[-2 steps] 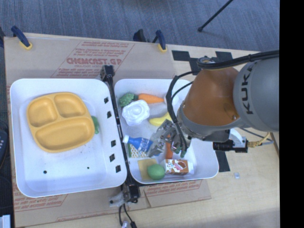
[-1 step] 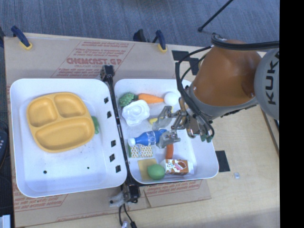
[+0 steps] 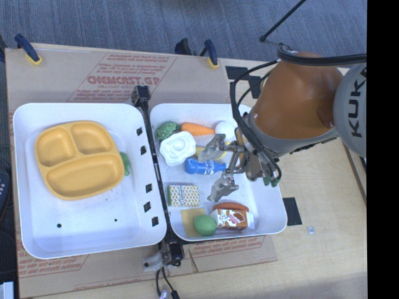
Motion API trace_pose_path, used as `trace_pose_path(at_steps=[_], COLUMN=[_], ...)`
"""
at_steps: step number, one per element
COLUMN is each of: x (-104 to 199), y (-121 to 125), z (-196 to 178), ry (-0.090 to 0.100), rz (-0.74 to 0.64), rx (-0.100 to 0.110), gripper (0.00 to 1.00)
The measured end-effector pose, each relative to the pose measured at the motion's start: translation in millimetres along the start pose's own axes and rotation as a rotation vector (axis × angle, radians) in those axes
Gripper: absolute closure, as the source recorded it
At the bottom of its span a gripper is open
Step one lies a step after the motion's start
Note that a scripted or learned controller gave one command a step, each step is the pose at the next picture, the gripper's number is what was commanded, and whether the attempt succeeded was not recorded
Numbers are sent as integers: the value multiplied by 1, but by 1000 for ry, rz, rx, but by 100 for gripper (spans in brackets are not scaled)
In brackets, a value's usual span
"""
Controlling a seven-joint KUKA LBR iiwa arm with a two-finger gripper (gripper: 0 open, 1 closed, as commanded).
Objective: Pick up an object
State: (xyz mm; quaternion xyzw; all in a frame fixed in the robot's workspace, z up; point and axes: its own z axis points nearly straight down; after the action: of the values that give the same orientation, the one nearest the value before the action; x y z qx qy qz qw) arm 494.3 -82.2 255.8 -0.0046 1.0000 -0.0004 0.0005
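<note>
My gripper (image 3: 218, 167) hangs over the middle of the right bin (image 3: 274, 212) with its fingers spread wide and nothing between them. One fingertip (image 3: 214, 144) sits near the fried-egg toy (image 3: 177, 148), the other (image 3: 218, 192) just above the ketchup packet (image 3: 232, 217). A blue bottle-shaped toy (image 3: 202, 166) lies between the two fingers, below them. Around it are a carrot (image 3: 197, 129), a green broccoli piece (image 3: 166, 130), a white egg (image 3: 225, 128), a small printed box (image 3: 183, 195) and a green ball (image 3: 204, 225) on a yellow slice.
The left bin (image 3: 37, 229) holds a yellow divided plate (image 3: 78, 159) with a small green item (image 3: 126, 164) at its right rim. A black clip strip (image 3: 149, 167) runs between the bins. The arm's orange band (image 3: 293, 104) overhangs the right bin's far right side.
</note>
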Motion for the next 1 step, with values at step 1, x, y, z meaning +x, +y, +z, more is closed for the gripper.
trace_pose_path(at_steps=[1], x=[-28], y=[-10], z=[135], ry=[5], rz=[69], rx=[-1], gripper=[0])
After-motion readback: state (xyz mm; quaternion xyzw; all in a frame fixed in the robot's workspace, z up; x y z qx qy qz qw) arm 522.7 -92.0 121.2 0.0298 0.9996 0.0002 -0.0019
